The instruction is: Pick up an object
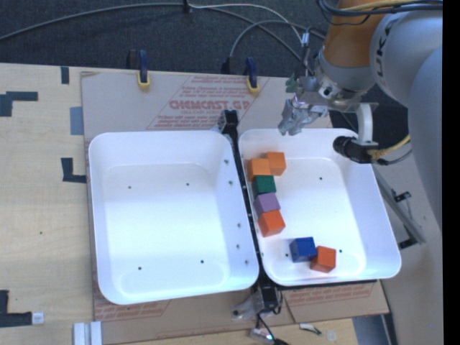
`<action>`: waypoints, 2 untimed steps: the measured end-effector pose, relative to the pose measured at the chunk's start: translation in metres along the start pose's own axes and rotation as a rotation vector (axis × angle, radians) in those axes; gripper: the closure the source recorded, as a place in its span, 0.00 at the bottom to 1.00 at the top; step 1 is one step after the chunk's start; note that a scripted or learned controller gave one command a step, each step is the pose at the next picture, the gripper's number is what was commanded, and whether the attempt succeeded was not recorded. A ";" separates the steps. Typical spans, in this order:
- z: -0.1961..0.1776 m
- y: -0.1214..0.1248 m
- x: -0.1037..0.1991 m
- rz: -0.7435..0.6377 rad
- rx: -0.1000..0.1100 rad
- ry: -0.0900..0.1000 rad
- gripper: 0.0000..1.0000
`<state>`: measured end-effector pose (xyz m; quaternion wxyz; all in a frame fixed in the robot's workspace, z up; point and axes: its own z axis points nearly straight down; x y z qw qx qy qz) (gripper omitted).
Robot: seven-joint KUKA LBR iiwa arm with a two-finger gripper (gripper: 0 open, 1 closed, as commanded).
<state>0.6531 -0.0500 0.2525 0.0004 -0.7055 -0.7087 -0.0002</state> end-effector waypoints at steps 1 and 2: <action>0.005 -0.005 0.054 0.000 0.000 0.000 1.00; 0.021 -0.024 0.104 0.000 0.001 0.000 1.00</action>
